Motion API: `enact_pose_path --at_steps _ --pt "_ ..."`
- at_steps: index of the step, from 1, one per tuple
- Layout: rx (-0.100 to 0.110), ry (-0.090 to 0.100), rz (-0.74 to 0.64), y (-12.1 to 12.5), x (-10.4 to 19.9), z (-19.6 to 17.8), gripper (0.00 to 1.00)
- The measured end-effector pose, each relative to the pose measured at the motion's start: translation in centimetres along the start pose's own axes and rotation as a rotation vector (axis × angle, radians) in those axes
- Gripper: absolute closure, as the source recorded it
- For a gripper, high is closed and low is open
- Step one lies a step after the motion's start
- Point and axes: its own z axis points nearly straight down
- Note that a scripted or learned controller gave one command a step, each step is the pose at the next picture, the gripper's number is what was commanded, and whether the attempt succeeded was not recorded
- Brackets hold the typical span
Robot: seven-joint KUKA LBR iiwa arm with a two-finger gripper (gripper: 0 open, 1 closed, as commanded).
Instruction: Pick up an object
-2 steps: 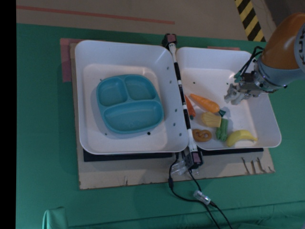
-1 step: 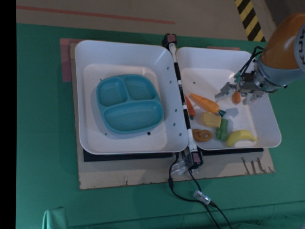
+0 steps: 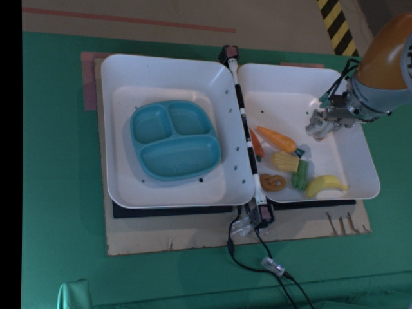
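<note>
Orange carrot point(image 3: 277, 138) near claw point(image 3: 320, 126)

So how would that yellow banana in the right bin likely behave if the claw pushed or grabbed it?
The banana looks like a smooth plastic toy, so probably stiff and light. Its curve suggests it may pivot or slide away against the bin wall rather than roll.

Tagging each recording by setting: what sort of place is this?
Likely a robotics lab or test cell: yellow-black hazard striped floor tape, a green cloth-covered bench bearing two shallow white plastic bins, and plastic toy food, such as a yellow toy banana.
</note>
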Motion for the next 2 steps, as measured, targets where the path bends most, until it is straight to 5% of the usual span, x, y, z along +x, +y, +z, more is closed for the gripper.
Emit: enact_pose_path --at_steps 1,2 --pt "0.000 0.000 0.000 0.0 0.0 0.0 0.00" --pt "-0.005 -0.002 0.003 0.1 -0.1 -1.1 1.00"
